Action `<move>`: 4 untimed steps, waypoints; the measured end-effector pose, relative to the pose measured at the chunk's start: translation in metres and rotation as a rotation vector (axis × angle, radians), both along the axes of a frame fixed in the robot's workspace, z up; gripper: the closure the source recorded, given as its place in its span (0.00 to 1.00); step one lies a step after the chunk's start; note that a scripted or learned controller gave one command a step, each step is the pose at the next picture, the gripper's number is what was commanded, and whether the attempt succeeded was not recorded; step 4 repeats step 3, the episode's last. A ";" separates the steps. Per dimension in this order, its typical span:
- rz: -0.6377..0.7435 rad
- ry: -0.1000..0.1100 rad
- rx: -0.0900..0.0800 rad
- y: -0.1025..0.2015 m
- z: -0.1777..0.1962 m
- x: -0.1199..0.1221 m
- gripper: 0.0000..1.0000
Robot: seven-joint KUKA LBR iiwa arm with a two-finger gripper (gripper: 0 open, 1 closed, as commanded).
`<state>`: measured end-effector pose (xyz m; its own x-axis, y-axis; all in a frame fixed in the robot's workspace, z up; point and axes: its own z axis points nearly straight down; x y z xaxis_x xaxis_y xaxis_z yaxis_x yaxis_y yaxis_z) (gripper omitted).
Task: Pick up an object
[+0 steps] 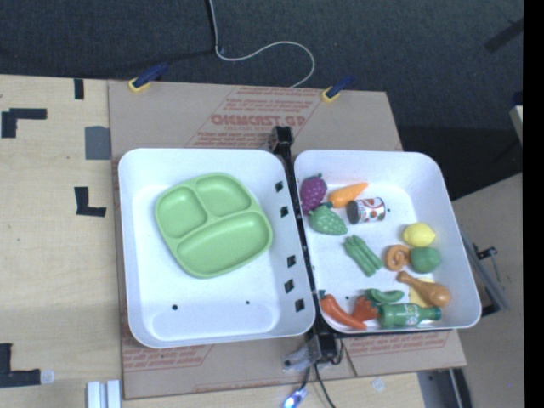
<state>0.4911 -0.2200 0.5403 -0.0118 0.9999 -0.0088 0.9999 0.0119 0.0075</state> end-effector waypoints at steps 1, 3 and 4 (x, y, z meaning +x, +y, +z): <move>0.000 -0.001 -0.001 0.000 0.010 0.000 1.00; 0.000 -0.002 -0.004 0.000 0.031 0.001 1.00; 0.000 -0.002 -0.004 0.000 0.031 0.001 1.00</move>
